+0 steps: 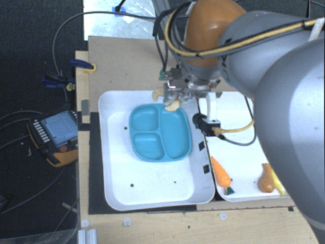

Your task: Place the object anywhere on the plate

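The hand (171, 96) hangs over the far edge of the left bin (114, 187), just above the far rim of the blue plate (160, 132). A small tan object (171, 104) shows right at its tip, over the plate's far right compartment edge; whether the hand grips it or is released cannot be told, since the wrist hides the tip. The plate is a three-part tray lying in the far half of the left bin, nearer its right wall. In the right bin (238, 194), a carrot (221, 173) lies by the left wall near the front, and a brown, pear-like piece (266, 181) sits toward the front right. The grey arm (284, 85) covers most of the right bin.
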Controlling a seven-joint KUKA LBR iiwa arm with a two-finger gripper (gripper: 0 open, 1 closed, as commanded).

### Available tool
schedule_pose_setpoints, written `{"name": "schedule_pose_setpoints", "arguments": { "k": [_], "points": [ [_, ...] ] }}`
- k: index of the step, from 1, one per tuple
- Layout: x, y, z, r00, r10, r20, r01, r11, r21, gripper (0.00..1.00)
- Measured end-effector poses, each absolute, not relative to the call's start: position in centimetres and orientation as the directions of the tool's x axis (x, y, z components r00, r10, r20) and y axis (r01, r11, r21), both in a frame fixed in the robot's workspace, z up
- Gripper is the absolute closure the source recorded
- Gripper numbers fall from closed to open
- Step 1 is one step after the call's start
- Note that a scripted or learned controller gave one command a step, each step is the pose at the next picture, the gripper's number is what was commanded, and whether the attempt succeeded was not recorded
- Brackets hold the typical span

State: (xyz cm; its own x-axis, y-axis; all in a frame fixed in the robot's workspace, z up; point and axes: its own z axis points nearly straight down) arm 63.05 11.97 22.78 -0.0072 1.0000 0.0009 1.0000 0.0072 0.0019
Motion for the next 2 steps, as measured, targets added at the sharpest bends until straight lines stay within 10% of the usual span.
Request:
{"name": "schedule_pose_setpoints", "arguments": {
  "k": [1, 2],
  "points": [
    [61.55, 10.88, 21.71, -0.001, 1.0, -0.001, 1.0, 0.001, -0.001, 1.0],
    [61.63, 10.92, 21.77, -0.001, 1.0, 0.0, 1.0, 0.001, 0.001, 0.0]
  ]
}}
